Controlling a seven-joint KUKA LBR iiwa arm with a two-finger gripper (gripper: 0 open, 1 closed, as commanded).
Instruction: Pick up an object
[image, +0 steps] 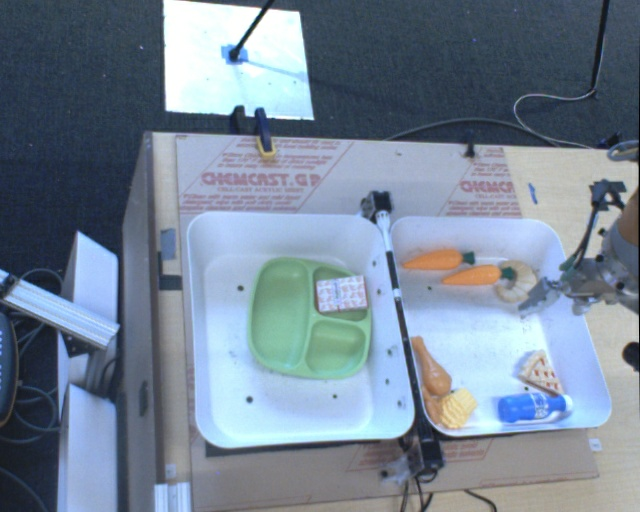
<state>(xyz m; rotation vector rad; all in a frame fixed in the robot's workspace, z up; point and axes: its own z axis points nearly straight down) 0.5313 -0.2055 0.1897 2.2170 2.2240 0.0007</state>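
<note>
- Gripper (540, 297): enters from the right and hangs over the far right part of the right bin (575, 350); whether it is spread or pressed together cannot be told.
- Pale ring (516, 280): just left of the gripper tip, beside the right carrot's leafy end.
- Two carrots (470, 276) (434, 260): lie left of the gripper, along the far side.
- Waffle wedge (541, 372) and blue bottle (531, 407): near side, below the gripper.
- Drumstick (432, 368) and yellow piece (458, 406): near left corner.
- Left bin (215, 400): holds a green divided tray (285, 325) bearing a waffle square (341, 294).
</note>
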